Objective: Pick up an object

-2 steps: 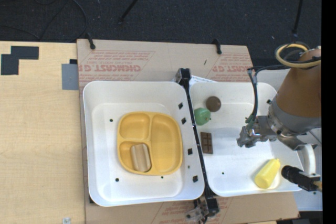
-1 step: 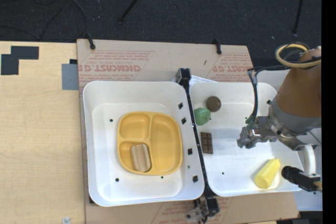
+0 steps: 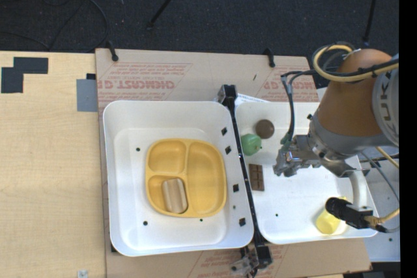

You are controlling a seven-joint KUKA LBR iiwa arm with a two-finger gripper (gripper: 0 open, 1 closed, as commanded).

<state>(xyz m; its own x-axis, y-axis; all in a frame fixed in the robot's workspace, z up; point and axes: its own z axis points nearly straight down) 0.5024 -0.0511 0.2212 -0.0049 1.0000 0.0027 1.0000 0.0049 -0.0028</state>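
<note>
Hand (image 3: 285, 165) sits over the right bin (image 3: 306, 234), upper-middle area, hanging off the orange-banded wrist. It reads as a grey metal cluster from this slant; whether it is released or clenched cannot be told, and nothing is visibly held in it.

Closest candidates, going outward:
- Green ball (image 3: 251, 144), just left of the hand, against the divider between the bins. Looks round and smooth, probably light and a bit soft. Judgement: it will roll if nudged, so the hand should come straight down and pinch across the widest part. The divider wall crowds one side, so the pinch axis should run parallel to the wall.
- Brown ball (image 3: 264, 128), just above and right of the green one, near the bin's far wall. Same shape issue; looks harder and maybe slicker. Same grip, across the middle.
- Brown flat block (image 3: 257, 177), below the green ball, lying flat beside the divider. Looks stiff and thin. Low profile makes it hard to get under; best pinched across the short width.
- Yellow object (image 3: 328, 222), lower right corner of the right bin, well apart from the hand, partly covered by a black arm part. Shape unclear.

Left bin (image 3: 124, 231) holds a yellow divided tray (image 3: 202, 172) with a tan cylinder (image 3: 174, 195) lying in its lower-left compartment. Well apart from the hand.

Green ball looks like the easiest pick by proximity.
</note>
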